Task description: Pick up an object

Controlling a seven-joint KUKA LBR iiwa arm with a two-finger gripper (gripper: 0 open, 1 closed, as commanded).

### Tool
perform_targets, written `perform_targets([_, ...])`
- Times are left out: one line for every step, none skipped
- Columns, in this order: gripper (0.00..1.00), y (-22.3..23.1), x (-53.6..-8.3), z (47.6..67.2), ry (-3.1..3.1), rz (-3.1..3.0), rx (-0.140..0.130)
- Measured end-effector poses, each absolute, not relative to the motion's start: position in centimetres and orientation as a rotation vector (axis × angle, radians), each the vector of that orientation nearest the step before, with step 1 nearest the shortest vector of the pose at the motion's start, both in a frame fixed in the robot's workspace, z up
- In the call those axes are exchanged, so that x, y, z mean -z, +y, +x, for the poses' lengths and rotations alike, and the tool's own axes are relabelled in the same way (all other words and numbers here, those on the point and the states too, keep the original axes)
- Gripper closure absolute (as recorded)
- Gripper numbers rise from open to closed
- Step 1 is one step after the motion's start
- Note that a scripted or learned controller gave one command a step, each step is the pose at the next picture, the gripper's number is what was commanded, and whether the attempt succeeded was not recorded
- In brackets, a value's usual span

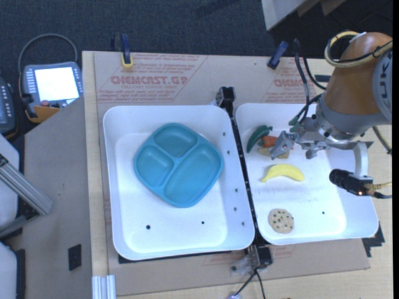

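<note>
The right bin holds a yellow banana, a round cookie and a green pepper-like toy with a small orange piece beside it. My gripper hangs low over the bin's upper left part. It is right beside the orange piece and just above the banana. The gripper's own body hides its tips and any contact with the orange piece.
A blue divided plate lies in the left bin. The arm's grey and orange wrist covers the right bin's upper right corner. A black cylinder with a cable sticks out over that bin's right side.
</note>
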State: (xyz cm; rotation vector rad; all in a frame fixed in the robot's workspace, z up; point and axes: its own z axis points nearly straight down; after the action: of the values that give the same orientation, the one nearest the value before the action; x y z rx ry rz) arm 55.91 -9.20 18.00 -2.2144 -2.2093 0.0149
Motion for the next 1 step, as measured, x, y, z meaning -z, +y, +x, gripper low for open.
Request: perform_targets([0.00,-9.19,-18.70,56.23,-2.220,-2.219,-0.001])
